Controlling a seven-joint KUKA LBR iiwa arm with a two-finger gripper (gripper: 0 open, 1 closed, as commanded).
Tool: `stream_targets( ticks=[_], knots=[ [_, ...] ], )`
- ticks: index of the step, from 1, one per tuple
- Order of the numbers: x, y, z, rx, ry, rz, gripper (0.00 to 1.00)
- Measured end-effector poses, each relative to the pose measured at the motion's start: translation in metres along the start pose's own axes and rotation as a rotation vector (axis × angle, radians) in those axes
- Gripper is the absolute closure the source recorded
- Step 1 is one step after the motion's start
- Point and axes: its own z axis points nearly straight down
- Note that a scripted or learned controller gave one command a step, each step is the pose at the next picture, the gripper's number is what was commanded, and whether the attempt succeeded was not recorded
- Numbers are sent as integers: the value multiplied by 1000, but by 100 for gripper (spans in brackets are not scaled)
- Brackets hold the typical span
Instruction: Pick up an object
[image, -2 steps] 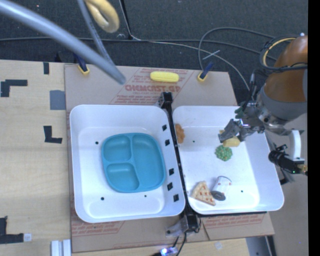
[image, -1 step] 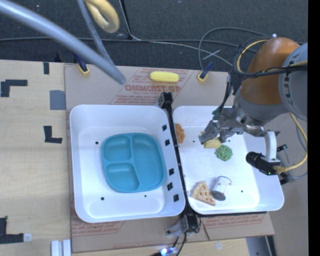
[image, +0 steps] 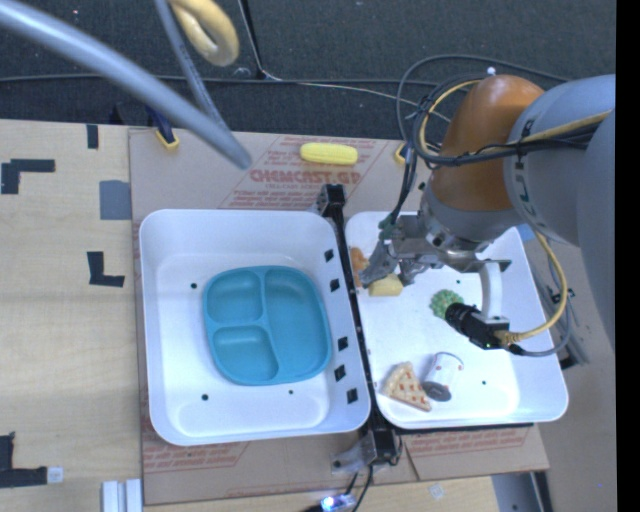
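Camera view: the gripper (image: 392, 262) hangs low over the right bin (image: 540, 400), directly above a yellowish piece (image: 386, 287); jaws' state cannot be told.

The scene is evenly and brightly lit from above. Soft shadows are cast inside the bins (image: 150, 300). The grey bar (image: 120, 75) at upper left is blurred; detail is grainy.
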Motion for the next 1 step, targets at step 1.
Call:
stream_targets(
  ticks=[1],
  knots=[
    [56, 10, 13, -1, 0, -1, 100]
  ],
)
